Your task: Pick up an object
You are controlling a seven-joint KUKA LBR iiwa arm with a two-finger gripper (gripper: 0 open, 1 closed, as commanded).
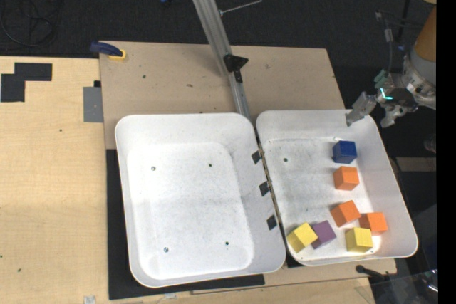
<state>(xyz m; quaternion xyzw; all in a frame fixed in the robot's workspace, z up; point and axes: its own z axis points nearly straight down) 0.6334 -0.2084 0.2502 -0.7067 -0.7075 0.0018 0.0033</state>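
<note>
I see gripper (372, 110) parked at right bin (306, 126) corner, fingers spread, empty, blue block (345, 150) nearest

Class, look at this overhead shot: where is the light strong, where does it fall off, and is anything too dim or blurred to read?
Camera view: both white bins are brightly lit, near washed out; the blocks, such as the blue one, stay crisp; the floor behind the bench is almost black; the end effector at the right edge is dim and slightly soft.

arm (427, 46) cut off at right edge, tool (376, 107) fingers' spread too small to tell
</note>
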